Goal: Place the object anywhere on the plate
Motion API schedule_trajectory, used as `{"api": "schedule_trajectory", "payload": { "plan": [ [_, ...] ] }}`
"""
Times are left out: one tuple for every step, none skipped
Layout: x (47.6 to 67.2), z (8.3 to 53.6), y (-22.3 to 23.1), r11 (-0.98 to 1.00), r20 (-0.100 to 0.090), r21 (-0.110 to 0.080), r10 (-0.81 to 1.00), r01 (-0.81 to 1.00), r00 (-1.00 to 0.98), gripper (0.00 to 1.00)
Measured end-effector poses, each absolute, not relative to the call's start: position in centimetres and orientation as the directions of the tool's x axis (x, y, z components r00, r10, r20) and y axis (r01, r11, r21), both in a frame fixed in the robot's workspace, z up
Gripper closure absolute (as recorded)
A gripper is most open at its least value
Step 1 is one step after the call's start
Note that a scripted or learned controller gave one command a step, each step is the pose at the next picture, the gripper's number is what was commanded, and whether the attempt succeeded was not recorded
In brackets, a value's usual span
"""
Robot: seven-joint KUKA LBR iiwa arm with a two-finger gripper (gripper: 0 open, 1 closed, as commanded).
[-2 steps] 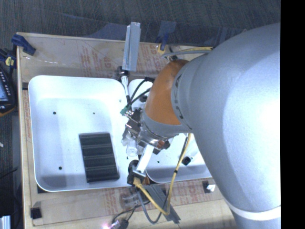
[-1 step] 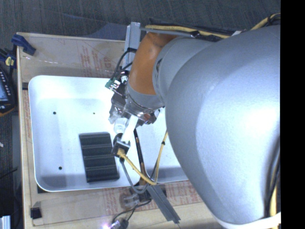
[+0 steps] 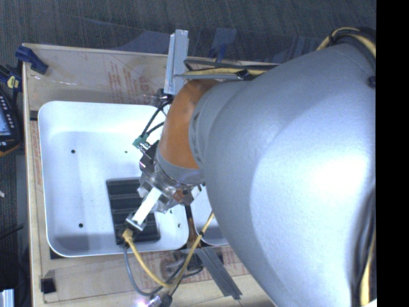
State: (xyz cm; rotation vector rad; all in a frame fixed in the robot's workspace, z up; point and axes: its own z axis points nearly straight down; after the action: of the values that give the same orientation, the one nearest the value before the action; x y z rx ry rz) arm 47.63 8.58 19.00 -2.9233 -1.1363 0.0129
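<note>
My gripper [image 3: 152, 200] hangs low over the front right part of the left bin [image 3: 70, 165], below the orange band [image 3: 176, 130] of the wrist. The wrist and arm cover the fingers from this angle. A black ribbed slab [image 3: 124, 200] shows just under the wrist; I cannot tell whether it rests on the bin floor or belongs to the wrist. Whether anything is held is hidden from me.
The grey arm [image 3: 287, 171] covers nearly all of the right bin, leaving a pale sliver [image 3: 214, 235] at its front left corner. The left bin's floor to the left and back is bare white. A wooden bench edge [image 3: 96, 62] runs behind the bins.
</note>
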Motion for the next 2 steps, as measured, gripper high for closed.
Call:
{"api": "schedule_trajectory", "payload": {
  "plan": [
    [47.4, 14.0, 14.1, -0.723, -0.007, -0.006, 0.691, 0.691, 0.723, 1.0],
    [49.4, 25.5, 6.8, -0.794, -0.001, -0.004, 0.608, 0.608, 0.794, 1.0]
  ]
}}
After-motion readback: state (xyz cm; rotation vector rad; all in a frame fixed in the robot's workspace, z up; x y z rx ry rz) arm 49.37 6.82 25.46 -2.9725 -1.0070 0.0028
